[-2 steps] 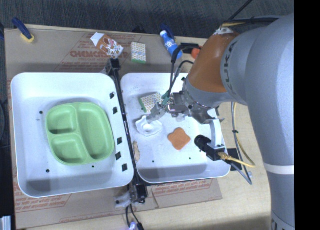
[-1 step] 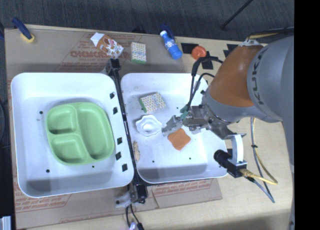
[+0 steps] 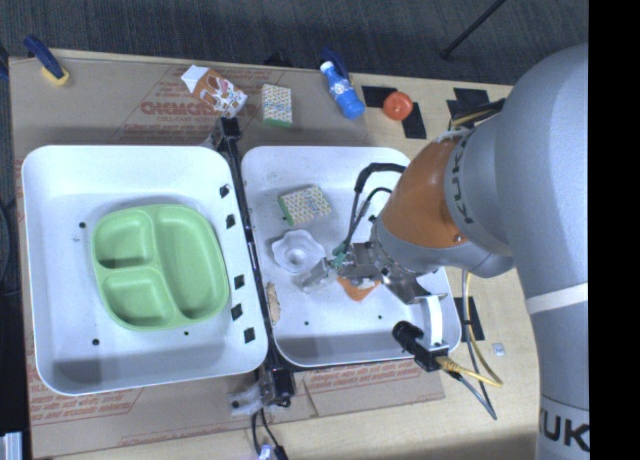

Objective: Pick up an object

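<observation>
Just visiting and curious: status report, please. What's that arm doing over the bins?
End effector low in right bin, grip state unclear. Orange object beneath it; clear plastic cup and green-checked packet close beside. Green divided tray in left bin, untouched.

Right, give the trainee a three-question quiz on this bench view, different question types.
1. True or false: the green divided plate lies in the left bin.
2. Which bin is the gripper over? A) left B) right
3. Fill in: the bottle on the cardboard beyond the bins is ____ in colour.

Key: 1 true; 2 B; 3 blue.
</observation>
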`<state>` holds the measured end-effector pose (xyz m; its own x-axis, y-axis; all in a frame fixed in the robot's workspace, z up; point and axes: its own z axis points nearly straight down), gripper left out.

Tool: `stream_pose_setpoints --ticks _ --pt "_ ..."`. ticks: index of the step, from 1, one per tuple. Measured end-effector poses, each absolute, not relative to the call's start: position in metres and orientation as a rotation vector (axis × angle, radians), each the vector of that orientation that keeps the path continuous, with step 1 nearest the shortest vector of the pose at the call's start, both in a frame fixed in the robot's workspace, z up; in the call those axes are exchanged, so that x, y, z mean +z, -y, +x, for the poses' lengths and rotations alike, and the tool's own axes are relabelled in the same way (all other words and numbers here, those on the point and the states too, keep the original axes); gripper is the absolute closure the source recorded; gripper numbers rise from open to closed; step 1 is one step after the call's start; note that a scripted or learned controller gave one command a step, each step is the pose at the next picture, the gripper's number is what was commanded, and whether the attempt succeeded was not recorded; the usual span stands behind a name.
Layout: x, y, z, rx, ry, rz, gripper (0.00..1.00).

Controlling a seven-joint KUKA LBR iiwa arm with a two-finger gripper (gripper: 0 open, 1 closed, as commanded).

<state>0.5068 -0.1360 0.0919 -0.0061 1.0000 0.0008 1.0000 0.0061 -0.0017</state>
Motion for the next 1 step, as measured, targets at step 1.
stream_pose_setpoints --ticks 1 --pt "0.1019 0.1362 0.5069 0.003 2.228 -2.210 1.00"
